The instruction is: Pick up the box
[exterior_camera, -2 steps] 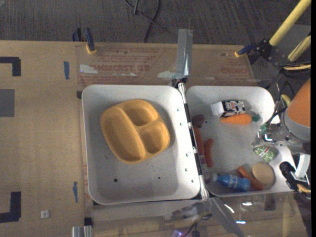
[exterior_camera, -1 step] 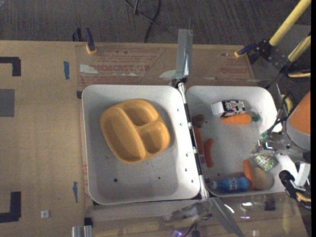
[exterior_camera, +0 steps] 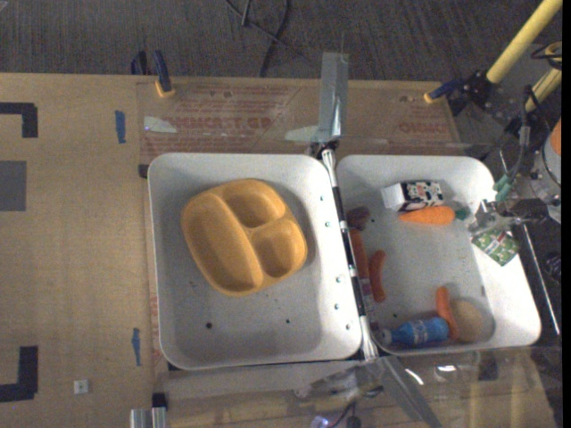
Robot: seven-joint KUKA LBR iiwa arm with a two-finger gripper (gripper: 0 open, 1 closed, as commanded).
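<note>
1. Two white bins side by side on the bench: the left bin (exterior_camera: 178, 328) takes up the centre of the frame, the right bin (exterior_camera: 419, 266) sits centre-right
2. The left one has a yellow divided plate (exterior_camera: 244, 235) with three compartments, sitting toward its upper half
3. The box (exterior_camera: 413, 193) is a small white carton with a black-and-white print, lying at the top of the right bin, touching or just above the carrot (exterior_camera: 430, 216)
4. Down the right bin's left wall there's a small brown lump (exterior_camera: 359, 218), then a couple of red sausage-looking pieces (exterior_camera: 377, 275)
5. Along the bottom of that bin: a blue bottle (exterior_camera: 417, 332) lying on its side, a second small carrot (exterior_camera: 443, 305) and a tan potato-like thing (exterior_camera: 469, 320) right next to it
6. The gripper (exterior_camera: 500, 214) is at the right rim of the right bin, well apart from the box; honestly can't tell how its fingers are set, too cluttered there
7. A small green packet (exterior_camera: 496, 245) sits at the rim just under the gripper; can't say if they touch
</note>
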